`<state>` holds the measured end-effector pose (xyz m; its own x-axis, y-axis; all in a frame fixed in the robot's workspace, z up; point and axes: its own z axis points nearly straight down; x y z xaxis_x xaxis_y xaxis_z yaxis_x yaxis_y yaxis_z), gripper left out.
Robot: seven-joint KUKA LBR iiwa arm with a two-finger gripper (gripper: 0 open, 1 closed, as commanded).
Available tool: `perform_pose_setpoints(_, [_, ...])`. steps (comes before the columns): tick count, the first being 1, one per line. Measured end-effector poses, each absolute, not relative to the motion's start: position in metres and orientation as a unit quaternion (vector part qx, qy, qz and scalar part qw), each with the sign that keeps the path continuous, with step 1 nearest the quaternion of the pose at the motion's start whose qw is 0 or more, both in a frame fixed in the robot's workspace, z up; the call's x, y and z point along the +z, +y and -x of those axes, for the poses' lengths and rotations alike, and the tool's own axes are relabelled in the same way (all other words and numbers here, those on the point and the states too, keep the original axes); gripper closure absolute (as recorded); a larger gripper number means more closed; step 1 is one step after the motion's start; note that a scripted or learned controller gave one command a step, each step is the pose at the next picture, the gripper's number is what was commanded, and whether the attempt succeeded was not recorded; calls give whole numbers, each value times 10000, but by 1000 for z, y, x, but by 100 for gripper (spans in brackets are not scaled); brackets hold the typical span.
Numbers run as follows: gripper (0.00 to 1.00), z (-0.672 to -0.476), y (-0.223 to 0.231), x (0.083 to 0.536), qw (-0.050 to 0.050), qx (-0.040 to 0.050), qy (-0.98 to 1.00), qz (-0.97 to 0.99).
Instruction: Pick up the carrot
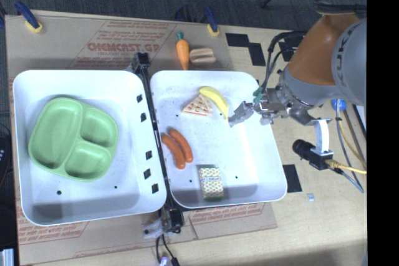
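Bench point(324, 209) surface is a pale board with red printed lettering, held at its far edge by blue clamps point(28, 15); dark carpet lies beyond that edge. Two white bins sit side by side on it. The left bin point(37, 196) carries a green sectioned plate point(73, 138) toward its left side. The right bin point(265, 162) holds a banana point(215, 100) and a triangular wafer piece point(198, 106) near its far edge, two sausages point(177, 147) near its left wall, and a small patterned box point(211, 182) at its near edge. The carrot point(182, 52) lies outside both bins, on the bench just beyond the right bin's far edge, upright in the frame with its green top pointing away, beside a small brown bun-like item point(202, 57). The gripper point(240, 113) hangs over the right bin's right half, just beside the banana's lower tip, well apart from the carrot. Whether its jaws stand open or closed cannot be told, and nothing is seen in them. Cables point(349, 159) trail across the bench's right side.
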<state>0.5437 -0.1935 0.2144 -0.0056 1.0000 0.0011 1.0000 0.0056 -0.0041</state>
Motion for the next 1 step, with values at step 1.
perform_pose_setpoints(1, [0,-517,-211,93,20,10,-6552,7554])
